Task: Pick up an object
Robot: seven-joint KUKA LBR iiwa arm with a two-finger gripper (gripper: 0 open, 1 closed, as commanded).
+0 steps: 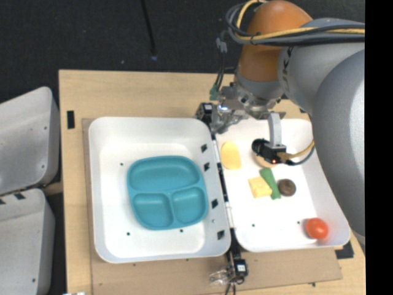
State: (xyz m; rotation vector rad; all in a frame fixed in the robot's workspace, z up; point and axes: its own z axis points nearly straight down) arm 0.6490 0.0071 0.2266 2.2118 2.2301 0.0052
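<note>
Where it lies in right bin (276, 235), object (231, 156): pale yellow, rounded.

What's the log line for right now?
gripper at far edge between bins | right bin: yellow lump, yellow block, green stick, brown ball, red ball | left bin: teal tray

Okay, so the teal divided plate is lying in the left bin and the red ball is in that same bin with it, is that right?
Not quite. The teal plate does lie in the left bin, but the red ball is in the right bin, near its front corner and well apart from the plate. The camera view shows this.
</note>
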